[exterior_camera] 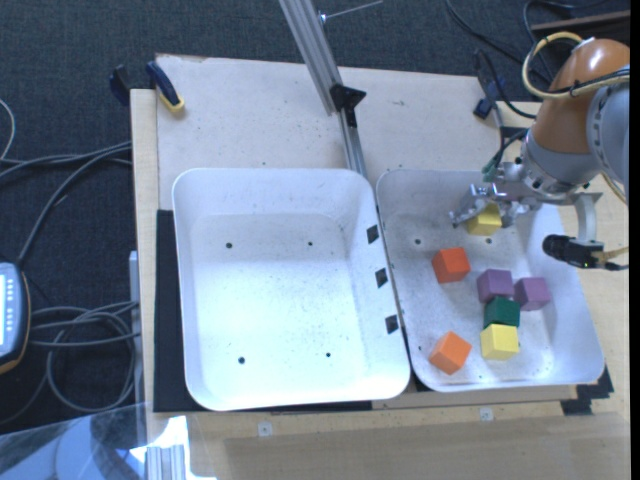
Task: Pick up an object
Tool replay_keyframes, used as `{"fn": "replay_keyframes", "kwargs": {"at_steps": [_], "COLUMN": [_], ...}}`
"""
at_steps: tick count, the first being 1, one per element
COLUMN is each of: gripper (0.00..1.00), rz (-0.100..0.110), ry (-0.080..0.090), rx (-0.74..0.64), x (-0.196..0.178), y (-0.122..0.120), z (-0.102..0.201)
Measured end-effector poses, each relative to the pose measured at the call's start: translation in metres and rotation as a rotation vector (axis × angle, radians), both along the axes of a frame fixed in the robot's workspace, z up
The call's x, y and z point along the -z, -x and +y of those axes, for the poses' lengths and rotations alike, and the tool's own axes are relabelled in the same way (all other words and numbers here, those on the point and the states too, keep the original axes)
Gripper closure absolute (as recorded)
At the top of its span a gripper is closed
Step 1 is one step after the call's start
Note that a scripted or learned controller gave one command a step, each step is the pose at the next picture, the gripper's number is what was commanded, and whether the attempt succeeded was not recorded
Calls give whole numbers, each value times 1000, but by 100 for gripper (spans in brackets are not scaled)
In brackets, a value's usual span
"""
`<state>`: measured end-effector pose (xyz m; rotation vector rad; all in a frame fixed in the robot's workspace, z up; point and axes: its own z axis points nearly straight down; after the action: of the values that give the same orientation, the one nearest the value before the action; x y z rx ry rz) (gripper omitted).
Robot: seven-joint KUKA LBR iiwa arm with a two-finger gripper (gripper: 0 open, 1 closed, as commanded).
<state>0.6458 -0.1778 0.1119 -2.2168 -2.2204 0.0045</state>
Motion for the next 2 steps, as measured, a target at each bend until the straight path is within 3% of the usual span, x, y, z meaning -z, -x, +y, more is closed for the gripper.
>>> {"fn": "replay_keyframes", "kwargs": {"at_steps": [1,2], "gripper": [0,100], "rz": [-3,-6], "ry": [1,2], "rx": [0,-1], "x": [13,0], "y": [0,-1], "z": [0,1]}}
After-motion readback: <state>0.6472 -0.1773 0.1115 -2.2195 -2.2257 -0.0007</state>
